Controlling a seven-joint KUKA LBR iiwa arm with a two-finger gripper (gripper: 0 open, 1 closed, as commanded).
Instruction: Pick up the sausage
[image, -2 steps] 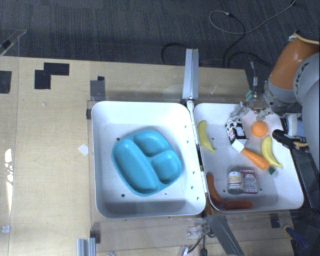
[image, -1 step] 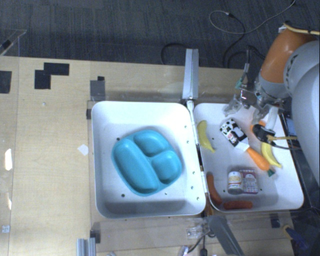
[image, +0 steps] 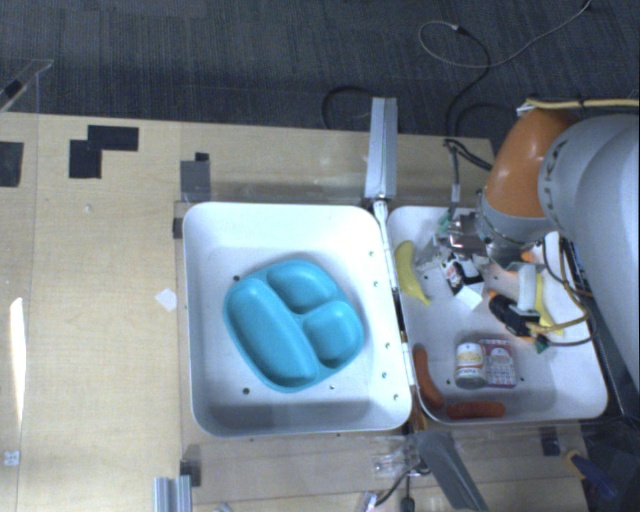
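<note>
Camera view is taken from above the bench, where two shallow white bins are seen side by side. A blue three-compartment plastic plate (image: 295, 322) is seen in the left white bin (image: 215, 400). In the right white bin (image: 575, 395), a yellow banana (image: 408, 272) is laid along the left wall, and a small labelled can (image: 485, 363) is found on its side near the middle. A brown-red sausage (image: 421, 370) is seen along the bin's near-left wall, and a second reddish sausage (image: 475, 409) is laid along the near wall. The two-finger gripper (image: 462, 258) is positioned over the far part of the right bin, beside the banana and well apart from both sausages. Whether it is spread or closed cannot be told.
</note>
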